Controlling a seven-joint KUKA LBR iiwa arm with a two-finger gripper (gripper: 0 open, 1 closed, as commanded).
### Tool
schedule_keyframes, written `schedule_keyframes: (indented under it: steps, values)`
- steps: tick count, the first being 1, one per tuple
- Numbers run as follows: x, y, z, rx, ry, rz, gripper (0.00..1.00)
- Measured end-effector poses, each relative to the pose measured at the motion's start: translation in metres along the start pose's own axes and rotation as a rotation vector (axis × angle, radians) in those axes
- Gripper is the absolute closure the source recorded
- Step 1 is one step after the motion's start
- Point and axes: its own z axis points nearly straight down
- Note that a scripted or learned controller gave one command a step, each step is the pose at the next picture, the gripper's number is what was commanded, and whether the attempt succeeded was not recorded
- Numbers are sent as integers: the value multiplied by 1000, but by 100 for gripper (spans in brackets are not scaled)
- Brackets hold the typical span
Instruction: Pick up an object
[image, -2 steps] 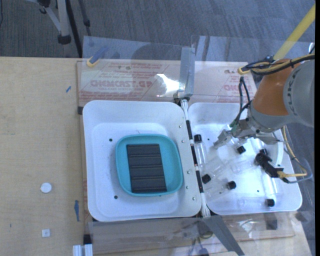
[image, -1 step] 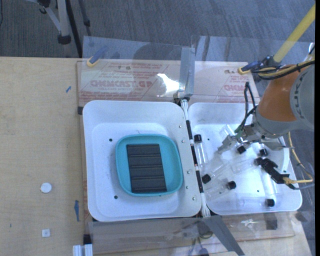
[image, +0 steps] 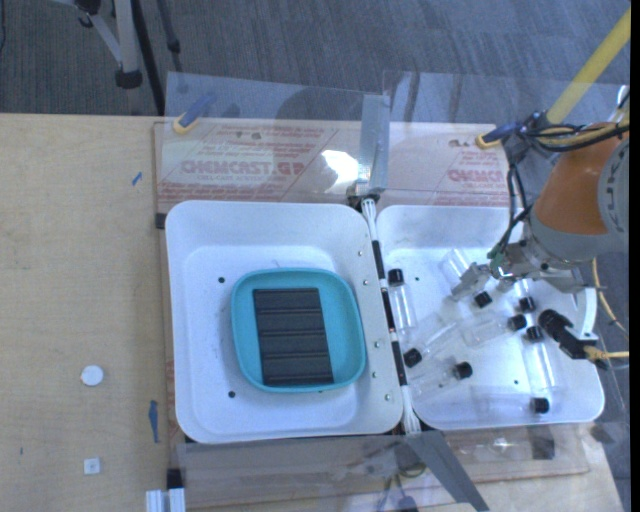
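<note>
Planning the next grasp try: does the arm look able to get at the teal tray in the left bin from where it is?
Probably yes. The teal tray lies uncovered in the left bin, open from above. The arm hangs over the right bin, so it must cross the divider.

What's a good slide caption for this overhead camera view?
KUKA arm poised over right bin of clear black-capped vials; left bin holds a teal tray.
</note>
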Motion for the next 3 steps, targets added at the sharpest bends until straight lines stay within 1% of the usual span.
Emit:
schedule_keyframes:
  steps: [1, 2, 3]
  values:
    - [32, -22, 1, 1, -8, -4, 0]
    - [-5, 24, 0, -1, 0, -36, 0]
    - [23, -4, 1, 2, -8, -71, 0]
